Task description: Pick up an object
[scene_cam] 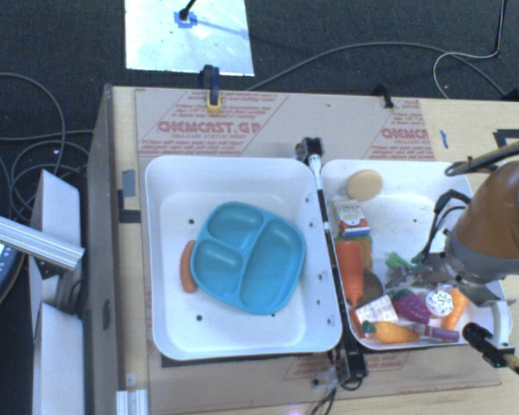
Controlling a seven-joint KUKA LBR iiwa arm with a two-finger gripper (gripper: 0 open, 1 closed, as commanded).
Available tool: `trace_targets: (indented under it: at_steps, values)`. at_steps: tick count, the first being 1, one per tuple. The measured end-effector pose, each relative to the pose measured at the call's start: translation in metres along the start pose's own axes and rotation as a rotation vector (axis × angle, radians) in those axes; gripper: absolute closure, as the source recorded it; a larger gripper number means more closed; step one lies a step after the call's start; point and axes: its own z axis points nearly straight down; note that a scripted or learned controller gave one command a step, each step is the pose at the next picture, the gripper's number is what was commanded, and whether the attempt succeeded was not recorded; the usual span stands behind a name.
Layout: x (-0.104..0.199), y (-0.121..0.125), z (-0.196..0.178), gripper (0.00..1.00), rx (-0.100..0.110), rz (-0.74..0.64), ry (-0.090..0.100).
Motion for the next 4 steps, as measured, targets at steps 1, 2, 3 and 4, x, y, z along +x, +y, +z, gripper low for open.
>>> trace_targets:
  at_steps: [1,2,3,4]
  values:
    - [0.029,0.061,0.000,0.00,-0.002,-0.003,0.000]
    - [0.028,0.062,-0.011,1.00,-0.004,-0.004,-0.001]
    - [0.053,0.034,-0.098,1.00,-0.003,-0.004,0.000]
    - [0.016,-0.001,-0.101,1.00,-0.001,-0.001,-0.001]
